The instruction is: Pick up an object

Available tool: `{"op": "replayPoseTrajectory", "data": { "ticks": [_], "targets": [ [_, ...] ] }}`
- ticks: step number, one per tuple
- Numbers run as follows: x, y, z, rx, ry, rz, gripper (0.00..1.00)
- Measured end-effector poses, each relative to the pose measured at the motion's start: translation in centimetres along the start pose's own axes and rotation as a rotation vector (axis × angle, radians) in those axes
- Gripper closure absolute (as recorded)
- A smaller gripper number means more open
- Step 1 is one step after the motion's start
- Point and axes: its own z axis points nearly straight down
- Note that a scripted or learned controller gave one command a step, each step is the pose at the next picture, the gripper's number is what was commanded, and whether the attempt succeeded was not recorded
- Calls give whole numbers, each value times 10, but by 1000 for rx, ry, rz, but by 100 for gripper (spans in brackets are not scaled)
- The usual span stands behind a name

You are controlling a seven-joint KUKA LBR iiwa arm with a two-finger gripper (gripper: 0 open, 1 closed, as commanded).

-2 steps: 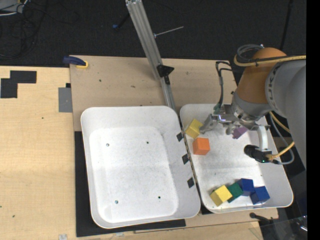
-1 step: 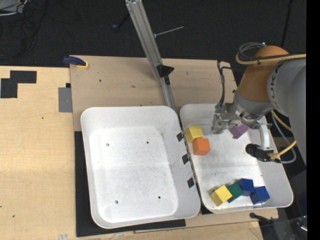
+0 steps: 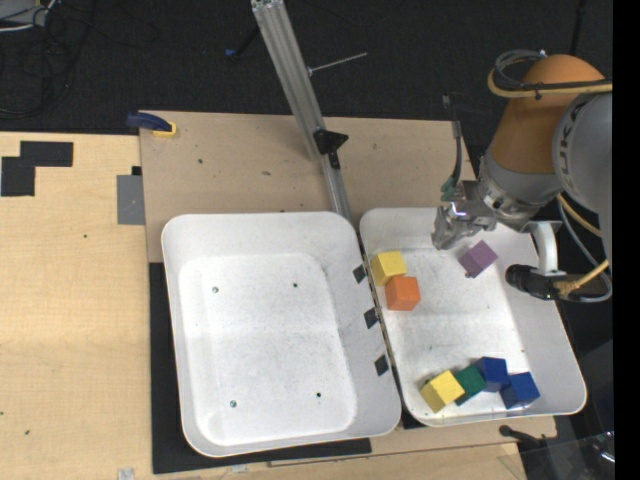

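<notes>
A grey arm (image 3: 590, 153) with an orange band (image 3: 535, 118), looped cables, and a metallic pincer (image 3: 452, 230).

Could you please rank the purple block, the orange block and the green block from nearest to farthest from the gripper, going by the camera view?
From the gripper:
1. Purple block, just right of and below it in the image.
2. Orange block, by the right bin's left wall.
3. Green block, at the bin's near end.
</notes>
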Motion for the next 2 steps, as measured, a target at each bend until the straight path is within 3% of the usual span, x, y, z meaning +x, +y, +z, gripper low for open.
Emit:
{"op": "replayPoseTrajectory", "data": {
  "ticks": [2],
  "targets": [
    [-3, 1, -113, -2, -1, -1, 100]
  ]
}}
